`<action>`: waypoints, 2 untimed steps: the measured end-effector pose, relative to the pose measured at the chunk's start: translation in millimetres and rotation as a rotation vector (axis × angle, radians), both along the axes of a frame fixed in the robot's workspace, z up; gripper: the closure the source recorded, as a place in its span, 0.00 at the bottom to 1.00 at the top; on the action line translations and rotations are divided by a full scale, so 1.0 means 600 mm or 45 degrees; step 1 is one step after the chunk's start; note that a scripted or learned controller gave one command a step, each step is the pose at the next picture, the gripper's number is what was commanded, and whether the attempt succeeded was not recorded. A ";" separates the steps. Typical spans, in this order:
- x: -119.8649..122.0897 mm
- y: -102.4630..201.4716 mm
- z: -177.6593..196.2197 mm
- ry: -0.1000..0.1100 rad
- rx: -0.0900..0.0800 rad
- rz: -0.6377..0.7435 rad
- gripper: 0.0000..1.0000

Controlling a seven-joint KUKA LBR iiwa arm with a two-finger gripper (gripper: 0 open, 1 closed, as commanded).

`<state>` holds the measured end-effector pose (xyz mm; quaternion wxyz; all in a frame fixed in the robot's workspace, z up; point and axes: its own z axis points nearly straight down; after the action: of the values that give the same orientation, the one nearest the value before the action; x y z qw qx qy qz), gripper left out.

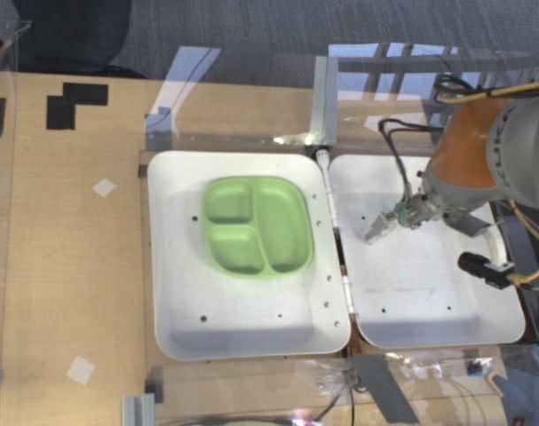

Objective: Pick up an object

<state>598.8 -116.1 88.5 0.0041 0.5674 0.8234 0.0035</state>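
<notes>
Near edge first: cables and clamp hardware (376, 387) below the two bins, on the bench (65, 264).

Farther in, left bin (176, 327), white and shallow, bearing the one pickable thing: a green divided plate (256, 225), lying flat and slightly turned, about the middle of that bin, three compartments facing up. Probably moulded plastic: light, stiff, smooth and a bit slippery, unlikely to break. Broad and low, so no grasp across the body; best hold likely on the raised rim or on one of the inner dividers, one finger on each side of the wall. Right-hand rim closest to the arm.

To the right, right bin (429, 313), with bare white floor under the arm. Above its far-left part, gripper (382, 227), pointing left and down toward the bin wall between the two bins, well apart from the plate. Nothing seen between the fingers; too small and blurred to judge whether spread or closed, or whether touching the floor.

Farthest right, grey arm with orange band (460, 153), cables looping over it.
</notes>
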 end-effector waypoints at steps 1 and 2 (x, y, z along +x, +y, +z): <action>0.005 -0.003 0.024 -0.013 -0.003 -0.001 1.00; 0.046 0.003 0.251 -0.010 -0.007 0.223 1.00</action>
<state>626.6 -114.0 239.1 0.0085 0.4933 0.8698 0.0037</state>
